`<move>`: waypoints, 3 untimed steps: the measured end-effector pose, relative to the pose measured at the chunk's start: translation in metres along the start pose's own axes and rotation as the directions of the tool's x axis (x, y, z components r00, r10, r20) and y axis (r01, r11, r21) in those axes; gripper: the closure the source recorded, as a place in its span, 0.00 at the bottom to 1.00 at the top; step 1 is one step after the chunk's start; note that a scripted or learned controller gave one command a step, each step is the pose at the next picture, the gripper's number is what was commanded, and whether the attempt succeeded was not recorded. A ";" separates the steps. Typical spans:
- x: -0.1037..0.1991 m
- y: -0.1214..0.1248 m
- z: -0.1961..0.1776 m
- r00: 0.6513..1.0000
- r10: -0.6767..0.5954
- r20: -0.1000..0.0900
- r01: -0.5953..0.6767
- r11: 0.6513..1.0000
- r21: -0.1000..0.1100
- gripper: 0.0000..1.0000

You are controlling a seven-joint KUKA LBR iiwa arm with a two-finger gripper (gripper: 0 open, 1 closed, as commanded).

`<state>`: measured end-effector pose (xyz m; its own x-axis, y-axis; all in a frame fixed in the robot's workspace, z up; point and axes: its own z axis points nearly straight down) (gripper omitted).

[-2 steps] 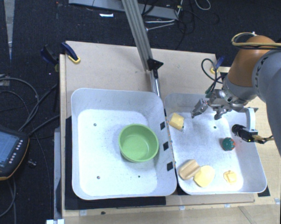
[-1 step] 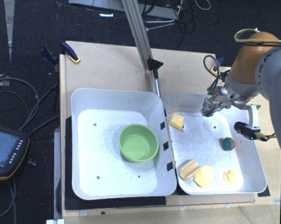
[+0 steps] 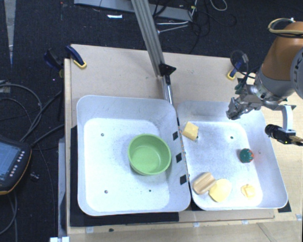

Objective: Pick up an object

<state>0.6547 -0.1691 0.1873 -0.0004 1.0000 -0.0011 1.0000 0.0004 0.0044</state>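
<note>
The end effector [image 3: 234, 112] hovers over the right bin's [image 3: 270, 153] upper edge; its dark tip is blurred, grip unreadable.

one fixed camera above the bench [image 3: 123, 71], looking down (at a slant) on both bins [image 3: 91, 120].

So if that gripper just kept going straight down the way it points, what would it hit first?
Probably the bare floor of the right bin near its back edge. The gripper points down and slightly left; the yellow block lies further left, likely off that line. Depth is unclear.
</note>
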 end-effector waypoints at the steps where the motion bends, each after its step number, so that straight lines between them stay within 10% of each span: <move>1: 0.000 0.000 -0.014 1.000 0.000 -0.001 0.000 1.000 0.003 1.00; 3: 0.105 -0.017 -0.027 1.000 -0.005 -0.002 0.005 1.000 0.003 1.00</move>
<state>0.6378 -0.0637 0.2142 -0.0050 1.0000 0.0012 1.0000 0.0050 0.0016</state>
